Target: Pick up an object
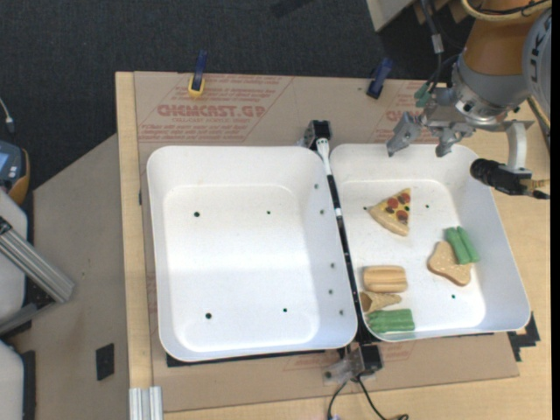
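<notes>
Even overhead light, bright; shallow white plastic left bin [175,182] glares, soft shading across its floor. Grey-orange arm [503,33] slightly blurred, perhaps motion.

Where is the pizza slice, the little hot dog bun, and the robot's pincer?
pizza slice [392,211], camera view, on its topped middle.
hot dog bun [385,279], camera view, on its top.
pincer [420,144], camera view, midway between its fingertips.

Arm [507,24] cut off by top and right edges; only wrist and orange band in frame. Tan chip [378,301] partly tucked under the bun [385,278], shape unclear. Green bar [460,244] overlaps the toast [448,266], hiding its upper right edge. Tabletop [254,392] runs out at bottom. Grey gear at left edge [22,261] cropped, unidentifiable. Clip [360,363] at bins' near joint too small to read.
</notes>
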